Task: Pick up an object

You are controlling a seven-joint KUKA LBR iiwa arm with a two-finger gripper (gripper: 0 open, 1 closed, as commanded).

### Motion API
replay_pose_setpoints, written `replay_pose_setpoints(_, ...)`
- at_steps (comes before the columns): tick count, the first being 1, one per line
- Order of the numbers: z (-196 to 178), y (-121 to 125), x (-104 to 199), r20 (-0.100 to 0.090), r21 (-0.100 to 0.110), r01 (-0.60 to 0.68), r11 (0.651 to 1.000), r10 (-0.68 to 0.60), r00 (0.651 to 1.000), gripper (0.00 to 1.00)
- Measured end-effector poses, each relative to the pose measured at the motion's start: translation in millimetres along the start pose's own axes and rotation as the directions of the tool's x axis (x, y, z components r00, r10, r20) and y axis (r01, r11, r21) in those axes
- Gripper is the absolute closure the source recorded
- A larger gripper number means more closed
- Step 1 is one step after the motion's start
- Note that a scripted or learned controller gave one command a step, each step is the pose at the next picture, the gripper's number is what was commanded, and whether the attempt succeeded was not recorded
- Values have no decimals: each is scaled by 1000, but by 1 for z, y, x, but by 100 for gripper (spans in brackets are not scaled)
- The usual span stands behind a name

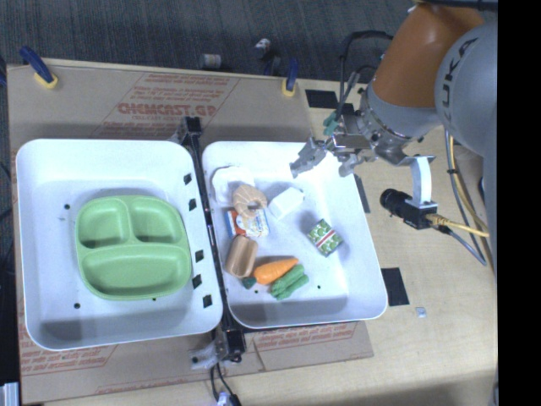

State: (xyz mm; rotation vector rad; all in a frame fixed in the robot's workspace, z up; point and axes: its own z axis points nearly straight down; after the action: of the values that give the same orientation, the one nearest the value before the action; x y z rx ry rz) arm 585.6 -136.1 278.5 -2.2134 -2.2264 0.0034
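Observation:
My gripper hangs over the back right part of the right bin, fingers spread open with nothing between them. Below and left of it lies a white block. A small green, red and white box sits nearer the bin's right side. Toward the front are an orange carrot and a green pea pod touching it. A tan bread roll, a red and white packet and a round tan cookie line the bin's left side.
A green divided plate lies in the left bin. A white cup-like item sits at the right bin's back left. Black clips mark the seam between the bins. Cardboard lies under both.

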Motion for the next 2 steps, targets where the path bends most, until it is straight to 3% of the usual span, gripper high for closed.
replay_pose_setpoints(1, 157, -23, 32, -1, 4, -1, 1000, 1, 1000, 0)
replay_pose_setpoints(2, -33, 7, 94, 1, -8, 1, 1000, -1, 1000, 0)
